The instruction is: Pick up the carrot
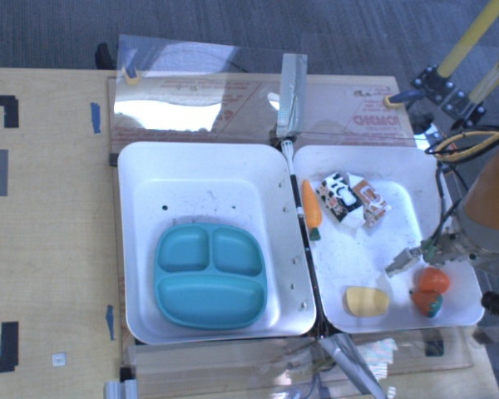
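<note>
You are at the approach: your gripper, whose opening I cannot tell, must cross left to the small orange plastic carrot.

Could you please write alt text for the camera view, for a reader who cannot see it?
An orange carrot lies along the left wall of the right bin, apart from the gripper near that bin's right side. A yellow item and tomato lie nearby; the left bin holds a blue divided plate.
</note>
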Controlling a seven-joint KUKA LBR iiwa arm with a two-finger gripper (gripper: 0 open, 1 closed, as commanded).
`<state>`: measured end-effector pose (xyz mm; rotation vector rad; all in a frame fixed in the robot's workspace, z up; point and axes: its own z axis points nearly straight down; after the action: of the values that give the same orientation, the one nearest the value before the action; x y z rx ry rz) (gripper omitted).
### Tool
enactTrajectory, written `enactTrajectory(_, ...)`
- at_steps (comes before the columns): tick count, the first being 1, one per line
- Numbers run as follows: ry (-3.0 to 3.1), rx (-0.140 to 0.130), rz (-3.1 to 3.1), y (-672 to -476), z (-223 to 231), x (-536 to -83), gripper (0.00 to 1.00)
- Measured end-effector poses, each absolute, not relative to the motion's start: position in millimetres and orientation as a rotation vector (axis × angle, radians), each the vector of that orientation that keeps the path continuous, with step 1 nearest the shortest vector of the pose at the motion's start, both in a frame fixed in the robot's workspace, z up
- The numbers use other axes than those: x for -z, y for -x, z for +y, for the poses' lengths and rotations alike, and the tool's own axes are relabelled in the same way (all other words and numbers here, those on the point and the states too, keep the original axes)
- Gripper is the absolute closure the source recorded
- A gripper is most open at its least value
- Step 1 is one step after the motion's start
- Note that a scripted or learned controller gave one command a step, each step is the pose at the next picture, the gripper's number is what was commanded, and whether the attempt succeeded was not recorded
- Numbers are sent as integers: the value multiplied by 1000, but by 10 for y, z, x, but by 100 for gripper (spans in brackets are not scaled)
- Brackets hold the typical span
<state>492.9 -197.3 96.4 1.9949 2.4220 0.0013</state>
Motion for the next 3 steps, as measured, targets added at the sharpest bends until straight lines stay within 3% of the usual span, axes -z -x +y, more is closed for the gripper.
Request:
enactTrajectory(1, -1995, -3, 2418, -4935, -1975, -1062, 100)
enactTrajectory(2, -2615, -3, 1734, -5067, -2238, -2682, 100)
enactTrajectory(3, -3031, -1, 820, -5180, -2048, -3533, 100)
